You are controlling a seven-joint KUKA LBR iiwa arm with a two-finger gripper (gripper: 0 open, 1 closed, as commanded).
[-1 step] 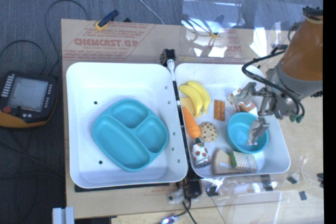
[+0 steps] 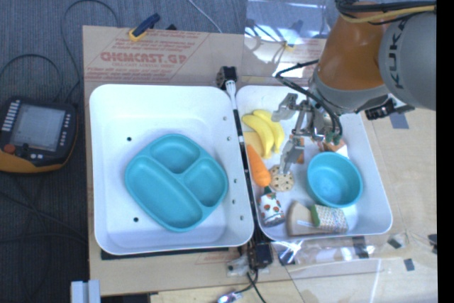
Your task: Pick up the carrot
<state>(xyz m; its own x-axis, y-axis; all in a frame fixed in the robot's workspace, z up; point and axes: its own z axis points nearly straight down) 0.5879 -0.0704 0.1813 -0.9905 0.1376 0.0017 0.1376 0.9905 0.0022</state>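
The carrot (image 2: 257, 165) is a short orange piece lying along the left wall of the right bin (image 2: 379, 189), just below the bananas (image 2: 262, 130). My gripper (image 2: 292, 151) hangs low over the middle of that bin, a little right of the carrot and apart from it, above a round cookie (image 2: 281, 182). Nothing of the carrot lies under the gripper. The grey arm with its orange band (image 2: 353, 46) reaches in from the upper right.
A blue bowl (image 2: 334, 179) sits right of the gripper, with a small orange-red item (image 2: 332, 146) behind it. A spotted white toy (image 2: 269, 206) and a beige wedge (image 2: 316, 218) lie at the bin's front. The left bin (image 2: 106, 152) holds a teal divided plate (image 2: 177, 181).
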